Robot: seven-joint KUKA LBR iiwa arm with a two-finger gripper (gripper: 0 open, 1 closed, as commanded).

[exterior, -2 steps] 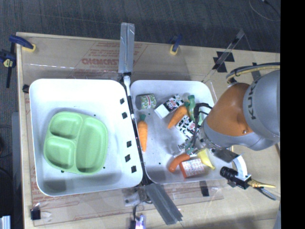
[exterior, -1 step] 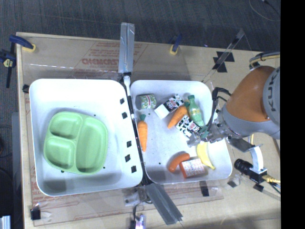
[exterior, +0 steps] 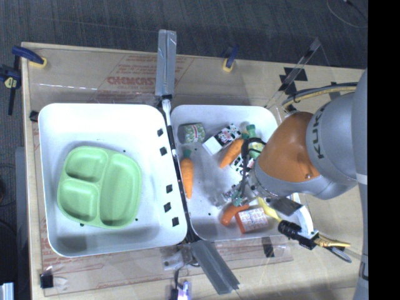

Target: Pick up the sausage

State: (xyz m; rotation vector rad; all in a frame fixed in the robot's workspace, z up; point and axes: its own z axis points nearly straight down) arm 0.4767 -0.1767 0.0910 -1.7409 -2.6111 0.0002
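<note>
The sausage [exterior: 229, 215], a short orange-red piece, lies near the front wall of the right bin [exterior: 206, 120], touching a red-labelled can [exterior: 253, 220]. My gripper [exterior: 240, 191] hangs low over the bin's middle right, under the orange band of the wrist [exterior: 286, 155]. It is just behind the sausage, and the wrist hides much of it. I see nothing held in it.
The right bin also holds a carrot [exterior: 187, 175] by the left wall, a second carrot [exterior: 230, 152], a small can [exterior: 192, 132], a black-and-white box [exterior: 221, 136] and a yellow item [exterior: 270, 209]. A green divided plate [exterior: 100, 184] sits in the left bin [exterior: 56, 120].
</note>
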